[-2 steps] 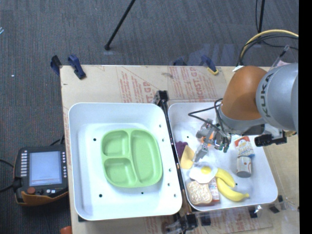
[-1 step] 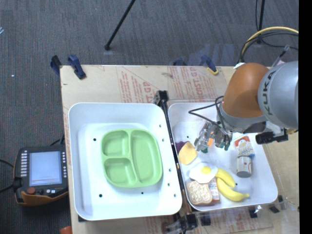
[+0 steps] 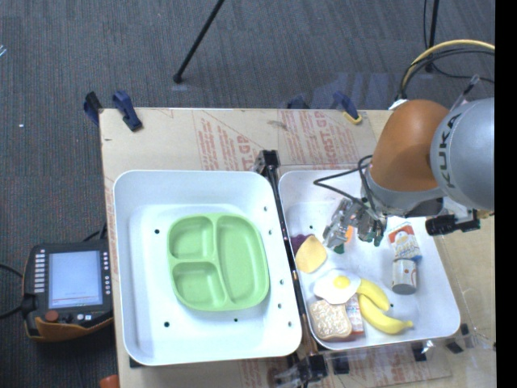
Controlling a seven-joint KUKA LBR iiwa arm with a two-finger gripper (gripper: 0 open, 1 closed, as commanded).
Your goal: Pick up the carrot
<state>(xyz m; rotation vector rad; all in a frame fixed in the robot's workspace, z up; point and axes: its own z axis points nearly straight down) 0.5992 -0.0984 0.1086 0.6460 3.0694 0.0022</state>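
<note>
The carrot [image 3: 349, 233] shows as a small orange piece in the right bin [image 3: 440, 257], near its back middle. My gripper [image 3: 354, 234] hangs right over it, low in the bin. Its fingers stand apart, the left finger [image 3: 334, 235] on one side of the carrot and the other at its right. The gripper is open, and its body hides most of the carrot. I cannot tell whether either finger touches the carrot.
In the right bin lie a pale yellow slice [image 3: 311, 255], a purple piece [image 3: 299, 242], a fried egg [image 3: 337, 285], a banana [image 3: 378, 309], a waffle [image 3: 329, 320] and a can [image 3: 404, 263]. A green divided plate [image 3: 218, 261] sits in the left bin [image 3: 137, 217].
</note>
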